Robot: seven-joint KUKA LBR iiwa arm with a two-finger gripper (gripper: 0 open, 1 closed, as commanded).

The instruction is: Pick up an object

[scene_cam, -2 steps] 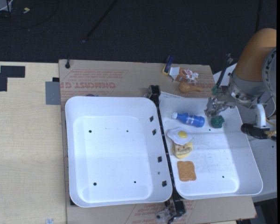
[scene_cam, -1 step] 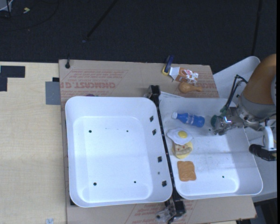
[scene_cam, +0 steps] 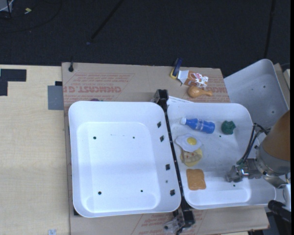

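Grey tool (scene_cam: 233, 175) sits low in your right bin (scene_cam: 245, 112), lower right, away from the blue bottle (scene_cam: 199, 125); its opening you cannot tell.

Left bin (scene_cam: 78, 131): open floor throughout. Right bin (scene_cam: 242, 112): bottle (scene_cam: 198, 125), green toy (scene_cam: 228, 127), fried egg (scene_cam: 190, 142), biscuit (scene_cam: 196, 179) crowd its left; bare floor between biscuit and gripper (scene_cam: 233, 175).

Bottle (scene_cam: 198, 125), fried egg (scene_cam: 190, 142) and toast (scene_cam: 196, 179) lie in right bin (scene_cam: 213, 199)
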